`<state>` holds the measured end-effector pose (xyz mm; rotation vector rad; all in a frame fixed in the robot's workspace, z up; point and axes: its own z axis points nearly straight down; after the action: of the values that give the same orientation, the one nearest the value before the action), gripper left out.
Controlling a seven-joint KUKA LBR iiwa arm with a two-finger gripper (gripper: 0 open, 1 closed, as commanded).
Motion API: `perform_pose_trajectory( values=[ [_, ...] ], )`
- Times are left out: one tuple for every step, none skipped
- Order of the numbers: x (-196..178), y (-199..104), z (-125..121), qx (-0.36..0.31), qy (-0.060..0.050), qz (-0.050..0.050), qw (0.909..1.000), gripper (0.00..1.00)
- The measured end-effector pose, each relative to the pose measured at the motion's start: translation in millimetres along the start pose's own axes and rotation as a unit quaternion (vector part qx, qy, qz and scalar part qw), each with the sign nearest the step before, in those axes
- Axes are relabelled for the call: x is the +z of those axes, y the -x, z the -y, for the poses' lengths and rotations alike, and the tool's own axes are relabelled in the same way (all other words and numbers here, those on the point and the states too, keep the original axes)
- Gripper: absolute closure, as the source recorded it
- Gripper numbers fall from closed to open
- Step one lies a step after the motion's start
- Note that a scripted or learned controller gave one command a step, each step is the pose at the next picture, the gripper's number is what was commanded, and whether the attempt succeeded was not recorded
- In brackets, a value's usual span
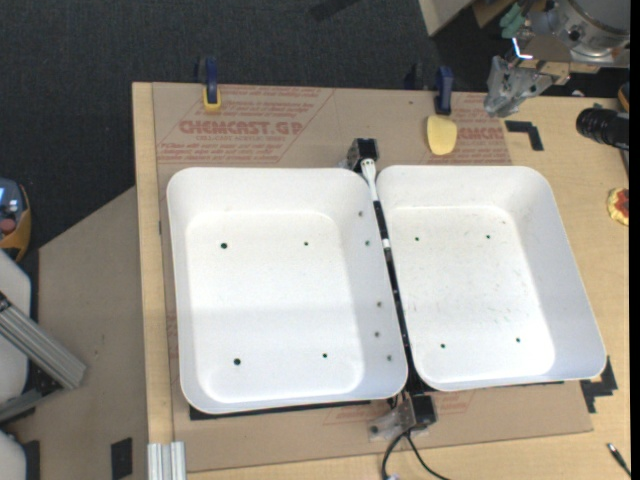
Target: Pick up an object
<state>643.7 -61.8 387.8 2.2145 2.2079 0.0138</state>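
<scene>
— Tool (510, 90) position?
— It is seen at the upper right, beyond the right bin (560, 268); its state cannot be told.
— Object?
— A yellow object (441, 134) is found on the tabletop (300, 118), just behind the right bin, near the tool, apart from it.

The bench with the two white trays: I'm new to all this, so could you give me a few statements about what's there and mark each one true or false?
1. A yellow object lies on the board behind the right bin, outside it. True.
2. The gripper is down inside the left bin. False: it is up at the far right, beyond the bins and near the yellow object.
3. The two bins sit side by side, their rims meeting in the middle. True.
4. The yellow object is between the gripper's fingers. False: it lies on the board, apart from the gripper.
5. A blue clamp sits at the board's far edge. True.
</scene>
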Motion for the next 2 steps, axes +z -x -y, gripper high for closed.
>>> perform_pose_trajectory(
  values=[
    [91.5,-32.0,-21.2,-0.003,-0.012,-0.002,0.9999,1.00],
    [36.6,-2.0,3.0,-0.001,-0.006,-0.001,1.0000,1.00]
  ],
)
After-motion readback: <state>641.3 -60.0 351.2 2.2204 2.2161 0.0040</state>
